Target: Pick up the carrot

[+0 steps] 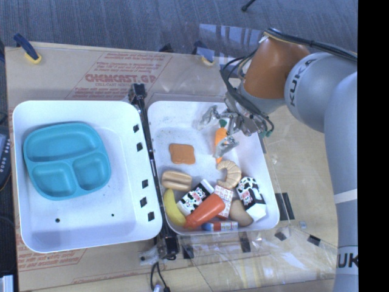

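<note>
Carrot (220, 136) sits up in the right bin (159, 140), clamped between the gripper's (222, 134) fingers near the far wall! Below lie a brown patty (182, 154), hot dog bun (177, 179), banana (172, 208), croissant (231, 172) and milk cartons (250, 194). A blue divided tray (65, 159) fills the left bin (36, 236).

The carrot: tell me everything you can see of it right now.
The carrot is a small orange piece with a paler top end, plastic-looking, standing nearly upright in the upper part of the right bin. It sits at the claw, whose metal fingers flank it. Whether they clamp it is unclear.
</note>
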Action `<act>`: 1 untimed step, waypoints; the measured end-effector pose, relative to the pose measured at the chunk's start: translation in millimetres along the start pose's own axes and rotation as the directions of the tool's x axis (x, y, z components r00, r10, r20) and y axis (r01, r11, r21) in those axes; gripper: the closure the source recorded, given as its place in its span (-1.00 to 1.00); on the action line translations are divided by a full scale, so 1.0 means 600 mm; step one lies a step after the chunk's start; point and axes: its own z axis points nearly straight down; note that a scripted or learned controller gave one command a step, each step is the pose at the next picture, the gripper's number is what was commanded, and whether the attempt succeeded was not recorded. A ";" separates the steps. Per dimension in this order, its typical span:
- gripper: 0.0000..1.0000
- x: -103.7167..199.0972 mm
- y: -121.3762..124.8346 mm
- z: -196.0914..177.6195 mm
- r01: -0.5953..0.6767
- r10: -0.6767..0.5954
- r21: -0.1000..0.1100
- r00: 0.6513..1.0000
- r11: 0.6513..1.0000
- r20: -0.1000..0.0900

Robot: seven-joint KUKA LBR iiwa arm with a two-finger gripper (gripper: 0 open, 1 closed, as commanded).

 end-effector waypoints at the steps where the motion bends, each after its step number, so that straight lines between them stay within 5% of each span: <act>1: 1.00 -0.005 0.000 -0.022 0.003 -0.003 0.004 1.000 1.000 0.005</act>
